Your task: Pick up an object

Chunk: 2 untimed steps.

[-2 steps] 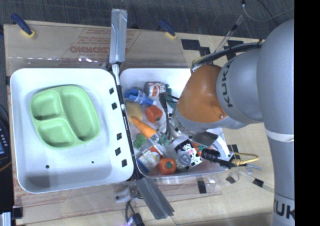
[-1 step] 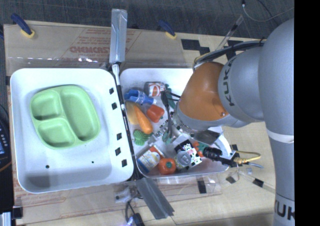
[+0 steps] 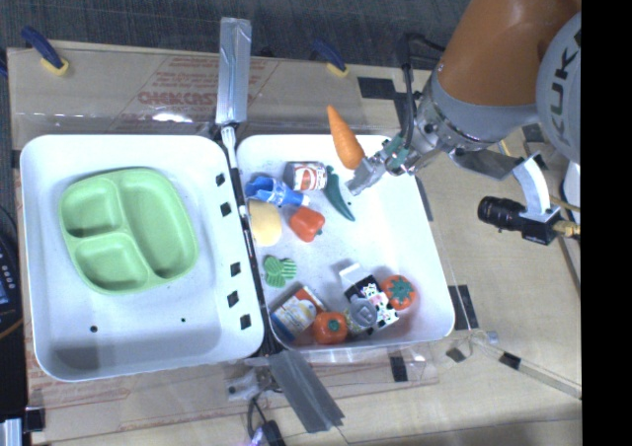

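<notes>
Gripper: the gripper sits over the upper part of the right bin, the arm reaching in from the right; whether the jaws are spread or pressed together I cannot tell.
Carrot: the carrot lies tilted at the bin's top edge, just left of the gripper and apart from it.
Near the gripper: a dark green pepper just below it, a small can to its left.
Left side of bin: a blue toy, a yellow lemon, a red pepper, a green ridged piece.
Bottom of bin: a crowded heap with a tomato, a black-and-white toy, a small carton; the pieces overlap and are hard to tell apart.
Left bin: the left bin holds a green divided plate.
Surface: a light wooden bench, dark floor beyond.
Cut off: the arm's upper part runs out of frame.
</notes>
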### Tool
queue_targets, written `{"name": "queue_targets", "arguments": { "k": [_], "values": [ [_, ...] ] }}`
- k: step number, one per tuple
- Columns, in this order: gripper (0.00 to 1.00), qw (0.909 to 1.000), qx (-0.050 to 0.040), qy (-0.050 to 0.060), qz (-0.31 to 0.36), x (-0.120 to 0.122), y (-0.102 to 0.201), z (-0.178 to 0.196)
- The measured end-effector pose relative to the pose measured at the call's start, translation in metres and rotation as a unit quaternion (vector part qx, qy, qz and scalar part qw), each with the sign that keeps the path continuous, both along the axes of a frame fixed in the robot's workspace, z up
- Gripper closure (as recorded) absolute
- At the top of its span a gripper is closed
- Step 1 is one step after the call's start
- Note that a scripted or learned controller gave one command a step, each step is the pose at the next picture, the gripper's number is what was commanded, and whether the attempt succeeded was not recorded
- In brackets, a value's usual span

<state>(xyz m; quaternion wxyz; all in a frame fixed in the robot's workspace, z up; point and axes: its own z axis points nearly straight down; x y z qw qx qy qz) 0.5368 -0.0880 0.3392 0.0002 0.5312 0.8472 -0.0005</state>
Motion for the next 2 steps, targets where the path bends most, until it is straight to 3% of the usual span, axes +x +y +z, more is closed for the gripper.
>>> {"name": "queue_targets", "arguments": {
  "k": [1,2],
  "values": [
    [1.0,0.999,0.0001,0.004,-0.044,0.069,0.061,-0.07],
    [1.0,0.9959,0.0005,0.003,0.091,0.072,0.088,-0.096]
  ]
}}
